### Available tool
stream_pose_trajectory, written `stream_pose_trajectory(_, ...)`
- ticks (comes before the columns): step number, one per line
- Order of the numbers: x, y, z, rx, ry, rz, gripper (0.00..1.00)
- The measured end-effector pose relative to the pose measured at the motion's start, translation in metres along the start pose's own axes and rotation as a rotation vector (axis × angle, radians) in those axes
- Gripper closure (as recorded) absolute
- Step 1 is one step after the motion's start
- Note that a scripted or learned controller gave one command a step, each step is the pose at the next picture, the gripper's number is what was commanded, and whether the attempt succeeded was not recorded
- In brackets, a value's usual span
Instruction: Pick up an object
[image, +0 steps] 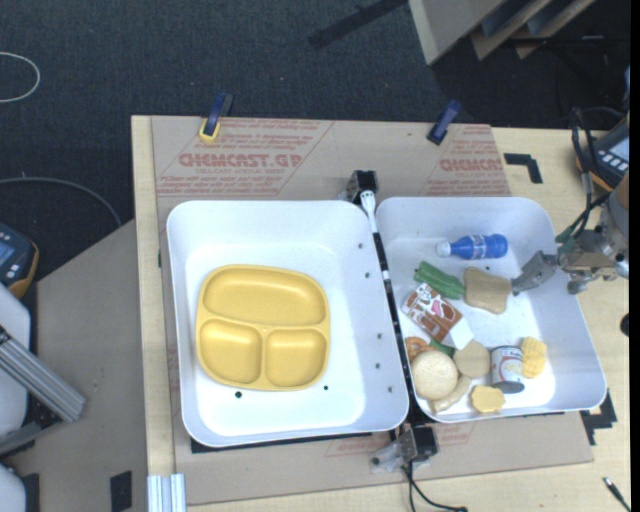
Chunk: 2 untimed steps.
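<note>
Look to the right edge of the frame: your gripper (537, 272) sits over the right rim of the right bin (560, 225), and you cannot tell from here how it is set; nothing shows held in it. The nearest candidate is the tan block (487, 291), just left of the gripper and a touch lower in the frame, its long axis running roughly left to right. The blue bottle (473, 246) lies up and left of the gripper, also lengthwise across the frame. Further clutter, including the small can (508, 365), crowds the bin's lower part. The yellow divided plate (263, 326) sits alone in the left bin (190, 235). Your shortest move is probably leftward onto the tan block.
</note>
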<state>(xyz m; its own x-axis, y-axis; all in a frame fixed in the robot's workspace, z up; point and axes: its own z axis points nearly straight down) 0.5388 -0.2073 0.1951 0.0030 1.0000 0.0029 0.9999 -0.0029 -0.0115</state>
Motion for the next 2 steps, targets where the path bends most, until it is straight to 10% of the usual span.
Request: stream_pose_trajectory(2,0.004,-0.004,0.055,-0.004,0.000,-0.003,0.00)
